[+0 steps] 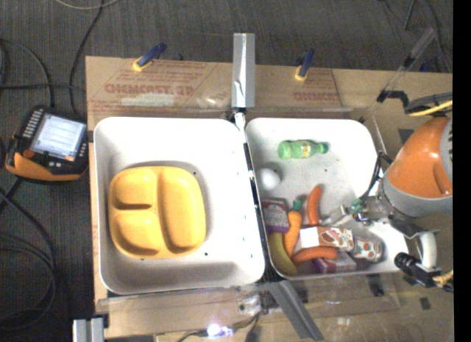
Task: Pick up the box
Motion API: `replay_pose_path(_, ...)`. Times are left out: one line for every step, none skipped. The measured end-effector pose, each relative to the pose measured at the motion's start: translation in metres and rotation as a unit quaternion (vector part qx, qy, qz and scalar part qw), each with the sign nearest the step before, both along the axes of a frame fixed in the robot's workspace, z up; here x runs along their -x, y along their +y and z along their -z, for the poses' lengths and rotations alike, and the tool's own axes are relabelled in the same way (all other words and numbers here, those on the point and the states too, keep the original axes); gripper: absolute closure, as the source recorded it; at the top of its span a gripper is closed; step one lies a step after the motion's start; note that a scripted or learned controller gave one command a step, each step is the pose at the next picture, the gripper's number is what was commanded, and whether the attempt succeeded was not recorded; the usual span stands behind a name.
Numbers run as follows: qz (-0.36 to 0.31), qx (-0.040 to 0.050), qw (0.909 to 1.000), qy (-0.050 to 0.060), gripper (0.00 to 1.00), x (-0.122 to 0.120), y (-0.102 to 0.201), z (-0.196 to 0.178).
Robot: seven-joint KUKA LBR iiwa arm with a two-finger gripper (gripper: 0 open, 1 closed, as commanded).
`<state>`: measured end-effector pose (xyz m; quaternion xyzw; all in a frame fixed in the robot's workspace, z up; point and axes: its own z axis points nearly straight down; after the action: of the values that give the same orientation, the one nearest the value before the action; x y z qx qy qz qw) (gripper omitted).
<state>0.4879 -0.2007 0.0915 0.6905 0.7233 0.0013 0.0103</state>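
My pincer hangs low over the right-hand bin, close to its wall on my arm's side, with my grey wrist and orange band behind it. It is small and cluttered from above, so I cannot tell whether it is spread or pressed together, and I see nothing clearly pinched in it.

The box, a white carton with red print, lies flat just beside my pincer, a little toward the bin's near edge and apart from it as far as I can judge. A darker printed packet lies against the box, nearer my arm.

Further out toward the other bin there is an upright-pointing orange sausage, a second orange piece next to it, and a third lying across below the box. A banana and a purple pouch sit beyond those, along the dividing wall. A white ball rests further up that wall, and a green bottle lies on its side well apart from my pincer, near the far wall.

Past the divider, the left-hand bin holds a yellow divided tray. Beyond the bench, a control pendant lies on the floor.
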Motion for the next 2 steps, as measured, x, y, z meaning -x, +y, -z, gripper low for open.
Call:
replay_pose_path(-0.002, -0.0011, 1.0000, -0.002, 1.00, -0.0021, 0.0021, -0.0096)
replay_pose_path(-0.002, -0.0013, 1.0000, -0.001, 0.00, -0.0021, 0.0023, -0.0095)
